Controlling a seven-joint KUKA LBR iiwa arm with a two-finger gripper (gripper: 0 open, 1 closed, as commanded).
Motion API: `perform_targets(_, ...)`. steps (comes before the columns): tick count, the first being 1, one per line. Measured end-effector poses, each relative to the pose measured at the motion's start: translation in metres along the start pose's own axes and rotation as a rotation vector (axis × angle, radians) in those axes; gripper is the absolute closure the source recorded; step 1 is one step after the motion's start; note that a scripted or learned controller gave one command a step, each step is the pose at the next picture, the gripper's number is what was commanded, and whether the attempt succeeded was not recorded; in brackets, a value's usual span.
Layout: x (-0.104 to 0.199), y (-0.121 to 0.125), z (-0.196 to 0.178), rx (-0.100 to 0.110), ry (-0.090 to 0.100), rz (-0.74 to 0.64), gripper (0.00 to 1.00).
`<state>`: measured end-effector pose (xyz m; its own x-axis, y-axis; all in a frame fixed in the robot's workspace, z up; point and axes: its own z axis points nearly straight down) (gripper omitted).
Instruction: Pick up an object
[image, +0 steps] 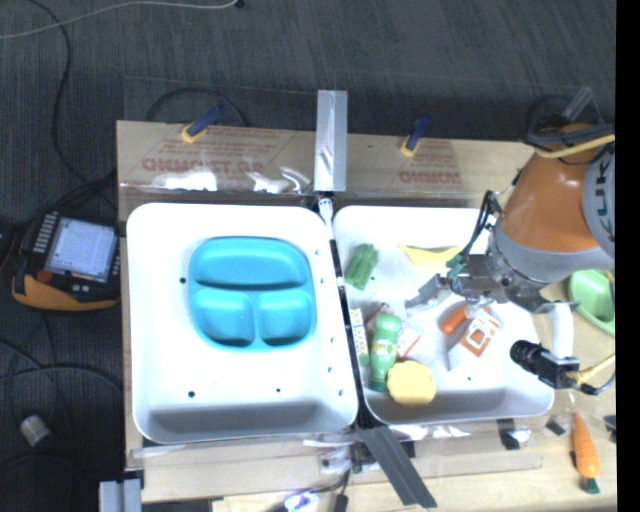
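Upside-down red print on cardboard (300, 165), unreadable.

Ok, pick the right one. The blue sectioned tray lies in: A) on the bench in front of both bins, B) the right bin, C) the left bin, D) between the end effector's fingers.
C: the blue sectioned tray lies flat in the left bin, apart from the small items heaped in the right bin.

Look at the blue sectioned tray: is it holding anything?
Empty: the blue sectioned tray in the left bin shows only bare blue compartments.
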<state>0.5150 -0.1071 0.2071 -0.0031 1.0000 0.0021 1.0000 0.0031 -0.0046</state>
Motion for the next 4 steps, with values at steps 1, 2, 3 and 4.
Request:
perform_targets(1,-0.054,0.002,0.042,0.000,-0.002,0.041,0.00)
perform_targets(2,-0.082,0.011,0.102,-0.002,0.000,-0.021,0.00)
perform_targets(3,-0.079,0.046,0.118,-0.012,-0.004,-0.095,0.00)
perform_targets(4,-0.078,0.047,0.108,-0.015,-0.003,-0.096,1.00)
